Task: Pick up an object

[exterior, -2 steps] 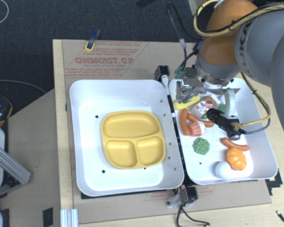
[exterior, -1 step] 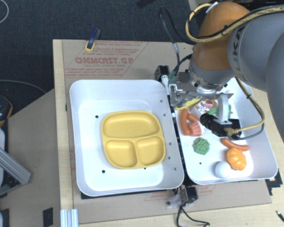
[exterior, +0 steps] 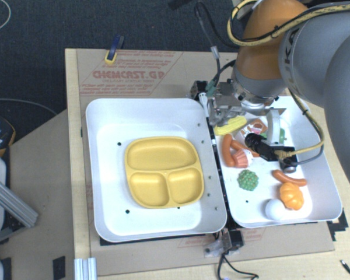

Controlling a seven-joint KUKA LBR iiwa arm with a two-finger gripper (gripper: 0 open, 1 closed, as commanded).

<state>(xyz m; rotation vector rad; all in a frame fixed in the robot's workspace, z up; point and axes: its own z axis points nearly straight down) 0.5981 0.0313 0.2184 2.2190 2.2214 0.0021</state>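
My gripper [exterior: 224,114] hangs low over the far left corner of the right bin [exterior: 324,182], under the orange wrist band. Just below it lies a yellow banana-shaped piece [exterior: 230,125], touching or nearly touching the gripper's tip. An orange-red sausage-like piece [exterior: 232,152] lies in front of that. A green broccoli floret [exterior: 248,180] sits further forward. An orange carrot [exterior: 290,178], an orange pepper [exterior: 292,197] and a white egg [exterior: 274,209] lie near the front right. A green and white item [exterior: 278,133] is partly hidden behind the wrist.
The left bin [exterior: 102,156] holds a yellow divided tray [exterior: 163,171] in its middle. The wall between the two bins [exterior: 216,168] runs close by the gripper's left side. The grey arm covers the right bin's far right part.
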